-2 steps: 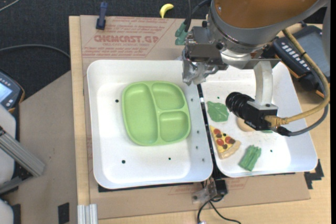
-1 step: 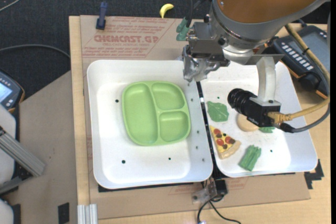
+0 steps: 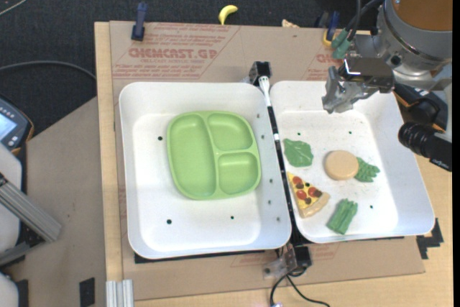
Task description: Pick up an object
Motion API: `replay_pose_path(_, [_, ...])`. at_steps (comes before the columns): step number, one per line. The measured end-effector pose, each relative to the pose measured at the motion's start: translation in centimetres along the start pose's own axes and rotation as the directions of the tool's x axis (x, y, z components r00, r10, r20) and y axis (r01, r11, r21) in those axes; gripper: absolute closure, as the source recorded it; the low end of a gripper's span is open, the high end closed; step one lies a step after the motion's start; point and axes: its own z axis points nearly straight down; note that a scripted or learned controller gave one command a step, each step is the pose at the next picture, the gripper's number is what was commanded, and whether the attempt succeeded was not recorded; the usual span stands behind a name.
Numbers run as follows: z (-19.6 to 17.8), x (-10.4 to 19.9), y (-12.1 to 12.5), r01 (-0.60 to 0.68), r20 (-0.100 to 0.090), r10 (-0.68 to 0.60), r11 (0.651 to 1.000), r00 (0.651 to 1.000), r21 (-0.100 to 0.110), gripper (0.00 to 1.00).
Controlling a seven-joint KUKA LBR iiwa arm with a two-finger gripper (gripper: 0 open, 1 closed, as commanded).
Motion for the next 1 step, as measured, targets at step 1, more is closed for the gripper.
replay_pose_path(1, [4.14,0.09,-0.02,0.010,-0.001,-0.010,1.000,1.000,0.004,1.00])
